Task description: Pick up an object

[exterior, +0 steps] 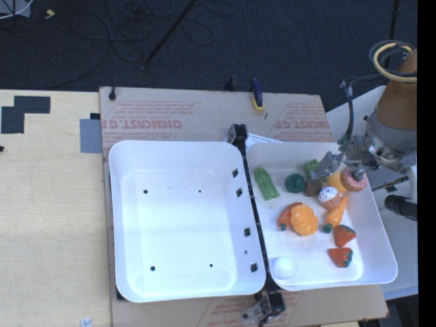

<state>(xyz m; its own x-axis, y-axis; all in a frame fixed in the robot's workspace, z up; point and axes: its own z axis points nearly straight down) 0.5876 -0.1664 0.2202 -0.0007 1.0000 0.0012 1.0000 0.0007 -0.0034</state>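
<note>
1. From my remote seat I saw the arm (395,107) reaching in from the right, with its gripper (346,162) low over the far right part of the right bin (381,268).
2. I could not tell how the gripper stood; the metal parts there blurred into the toys beneath, so I made no claim that anything was held.
3. The things to pick all lay in the right bin: a green cucumber-like piece (266,183) near the divider, a dark green round toy (295,182), a small brown piece (313,187), and a pink doughnut-like ring (354,179) just beside the gripper.
4. Nearer to me lay a white egg-like toy (328,195), an orange carrot (336,212), a yellow-orange pepper (304,220) touching a red-orange piece (284,216), two strawberries (344,235) and a white ball (284,268) in the near left corner.
5. The left bin (122,182) sat beside it on the cardboard-covered tabletop (170,121).
6. My judgement was that the step in hand was the descent onto a target in the crowded far cluster.
7. To do it well, I would have centred on one toy, not on a seam between two, since the pieces touching each other could squirt aside.
8. I would also have kept clear of the bin's far right wall, then lifted straight up and checked the view before counting it a pick.
</note>
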